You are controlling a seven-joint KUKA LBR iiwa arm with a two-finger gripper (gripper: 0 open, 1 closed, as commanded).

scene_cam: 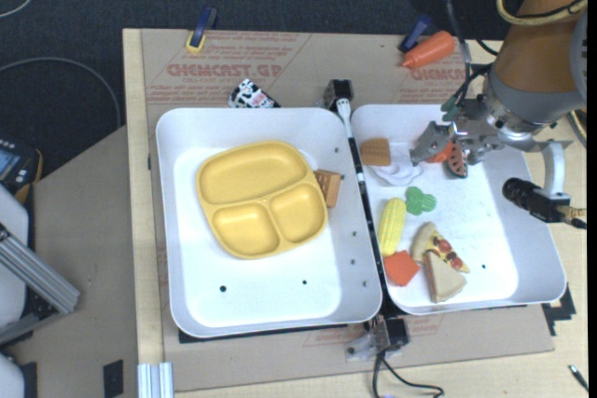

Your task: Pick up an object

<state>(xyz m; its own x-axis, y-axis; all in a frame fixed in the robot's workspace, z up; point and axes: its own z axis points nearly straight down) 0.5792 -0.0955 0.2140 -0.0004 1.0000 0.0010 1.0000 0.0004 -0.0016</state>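
Leftmost, a yellow three-compartment plastic plate point(261, 198) lies in the left white bin point(187, 294). Rightward, the right white bin point(532, 270) holds a yellow toy corn cob point(393, 221) and pizza slice point(440, 258). Above them hovers the gripper point(446, 147); whether it pinches anything, I cannot tell.

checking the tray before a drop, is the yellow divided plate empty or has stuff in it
Empty: the yellow plate shows three bare compartments. A brown piece rests just outside its right rim.

Worktop point(233, 61): brown board with red lettering. Two white bins side by side on it, left bin point(187, 228), right bin point(522, 247). Beyond the bins: black-and-white toy point(250, 95), blue-yellow clamp point(199, 30), orange carrot toy point(429, 49) near the back edge.
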